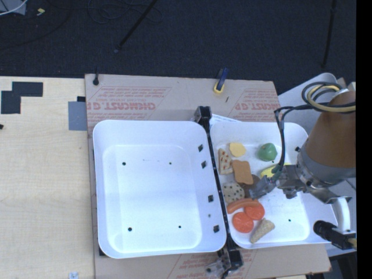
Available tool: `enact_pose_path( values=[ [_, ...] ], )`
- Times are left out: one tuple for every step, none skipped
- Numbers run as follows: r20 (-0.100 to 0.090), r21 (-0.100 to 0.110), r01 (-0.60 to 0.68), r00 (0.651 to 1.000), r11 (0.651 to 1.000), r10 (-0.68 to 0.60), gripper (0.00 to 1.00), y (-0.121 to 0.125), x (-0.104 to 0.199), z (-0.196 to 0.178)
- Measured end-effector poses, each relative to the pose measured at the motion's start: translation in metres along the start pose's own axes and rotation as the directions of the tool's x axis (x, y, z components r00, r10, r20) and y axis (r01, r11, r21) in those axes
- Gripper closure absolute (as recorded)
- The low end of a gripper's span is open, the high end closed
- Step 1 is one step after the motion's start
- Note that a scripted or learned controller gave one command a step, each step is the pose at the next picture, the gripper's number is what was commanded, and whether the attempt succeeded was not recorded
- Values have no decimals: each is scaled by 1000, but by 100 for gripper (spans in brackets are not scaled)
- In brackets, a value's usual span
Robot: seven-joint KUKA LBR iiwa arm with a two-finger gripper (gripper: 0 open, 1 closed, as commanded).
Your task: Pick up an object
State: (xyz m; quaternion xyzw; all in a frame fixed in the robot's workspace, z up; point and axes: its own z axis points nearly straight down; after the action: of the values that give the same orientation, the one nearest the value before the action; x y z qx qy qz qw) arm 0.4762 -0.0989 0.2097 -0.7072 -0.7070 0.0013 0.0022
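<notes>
On the bench, the left bin (148, 185) sits as a shallow white tray with small dark holes in its floor. Just beside it, past a black divider clip strip (210, 173), the right bin (293, 225) holds a cluster of toy food. Nearest the divider: a pale cracker-like piece with red marks (224, 161), a yellow round piece (237, 150), a tan brown block (242, 171), and a speckled cracker (232, 191). Lower down lie an orange-red sausage shape (244, 205), two red-orange discs (249, 217) touching each other, and a beige cone (262, 230) near the bin's front edge. Farther right, a green ball (267, 151) rests near the back wall, with a bit of yellow object (268, 171) just below it. The gripper (264, 186) reaches in from the right, low over the middle of the pile beside the brown block; its tips are dark and blurred against the objects, so whether the jaws are wide, narrow or holding anything cannot be told. The arm's orange band (332, 133) rises at far right.
</notes>
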Motion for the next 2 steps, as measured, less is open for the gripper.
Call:
enact_pose_path(
  values=[
    [0, -1, -2, 1000, 1000, 2, 0, 0, -24, 127],
    [-2, -5, -7, 1000, 1000, 7, 100, 1, -25, 110]
  ],
)
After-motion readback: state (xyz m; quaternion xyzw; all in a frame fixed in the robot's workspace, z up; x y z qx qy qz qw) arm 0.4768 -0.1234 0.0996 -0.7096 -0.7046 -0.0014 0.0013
